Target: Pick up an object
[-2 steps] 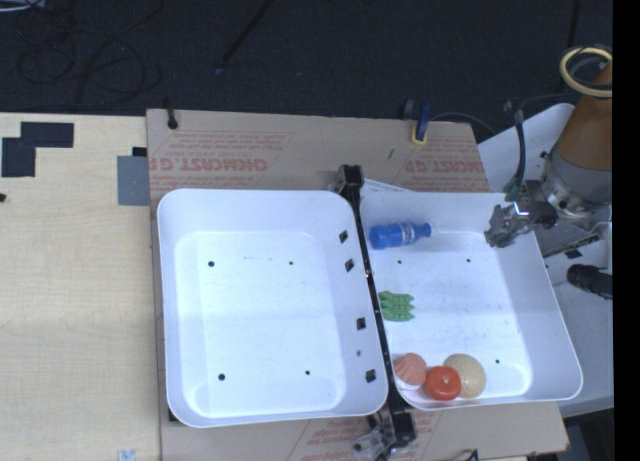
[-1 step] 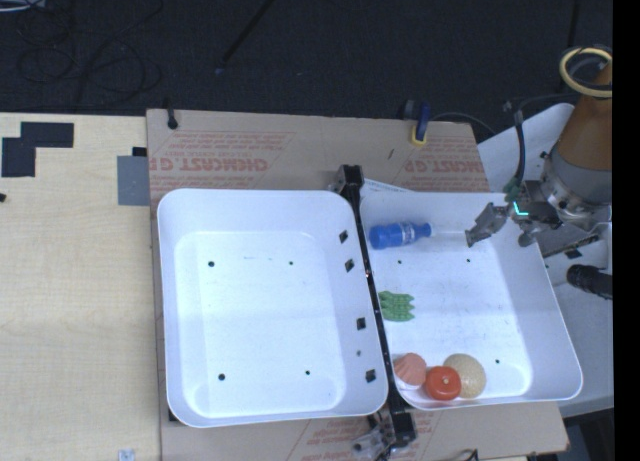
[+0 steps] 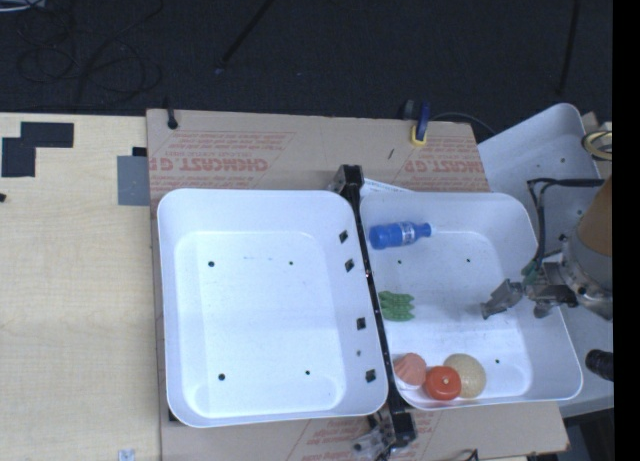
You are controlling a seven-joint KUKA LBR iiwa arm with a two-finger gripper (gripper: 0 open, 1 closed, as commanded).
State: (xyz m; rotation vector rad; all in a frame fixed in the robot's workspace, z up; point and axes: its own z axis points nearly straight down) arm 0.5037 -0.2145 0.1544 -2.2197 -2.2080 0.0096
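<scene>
Two bins; right bin (image 3: pixel 520 211) holds bottle (image 3: pixel 399 235), green piece (image 3: pixel 396 305), three round items (image 3: pixel 441 377). Gripper (image 3: pixel 512 296) low over its right side, fingers spread, nothing between them

Two white bins (image 3: pixel 260 209), blue bottle (image 3: pixel 400 235) with white cap in the right one, green item (image 3: pixel 396 306) below it, pink (image 3: pixel 409 369), red (image 3: pixel 442 383) and cream (image 3: pixel 468 373) pieces lower still, brown cardboard (image 3: pixel 300 154) with red lettering beneath

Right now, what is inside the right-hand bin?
A blue bottle, a green item, and three round pieces clustered at the near corner: pink, red, beige. The pincer hovers there too.
</scene>
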